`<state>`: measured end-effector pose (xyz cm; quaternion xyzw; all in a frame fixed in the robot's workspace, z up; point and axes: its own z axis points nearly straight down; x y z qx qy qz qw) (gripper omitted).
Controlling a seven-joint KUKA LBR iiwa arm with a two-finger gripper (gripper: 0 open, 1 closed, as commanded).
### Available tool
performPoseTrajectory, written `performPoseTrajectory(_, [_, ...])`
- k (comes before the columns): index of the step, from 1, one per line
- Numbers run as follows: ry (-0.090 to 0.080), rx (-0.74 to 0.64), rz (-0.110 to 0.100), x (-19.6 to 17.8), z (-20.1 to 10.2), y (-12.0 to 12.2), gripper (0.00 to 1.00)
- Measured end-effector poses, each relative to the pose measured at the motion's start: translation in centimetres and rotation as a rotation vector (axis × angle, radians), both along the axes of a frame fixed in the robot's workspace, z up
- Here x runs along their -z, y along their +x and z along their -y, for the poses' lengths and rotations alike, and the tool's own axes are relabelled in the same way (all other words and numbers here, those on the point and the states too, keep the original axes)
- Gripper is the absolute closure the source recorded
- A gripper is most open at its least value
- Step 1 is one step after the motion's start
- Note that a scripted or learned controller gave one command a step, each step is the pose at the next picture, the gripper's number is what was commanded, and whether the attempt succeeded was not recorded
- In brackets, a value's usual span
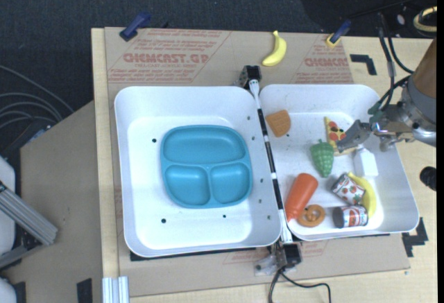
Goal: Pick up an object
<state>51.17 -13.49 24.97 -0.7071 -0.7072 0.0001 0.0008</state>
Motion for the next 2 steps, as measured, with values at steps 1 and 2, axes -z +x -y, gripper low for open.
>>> performPoseTrajectory(1, [0.0,0.001,-0.002,15.0,1.1,1.2,0.0])
performPoseTrajectory(2, [-0.001,0.0,0.002,16.5,2.1,5.9,0.0])
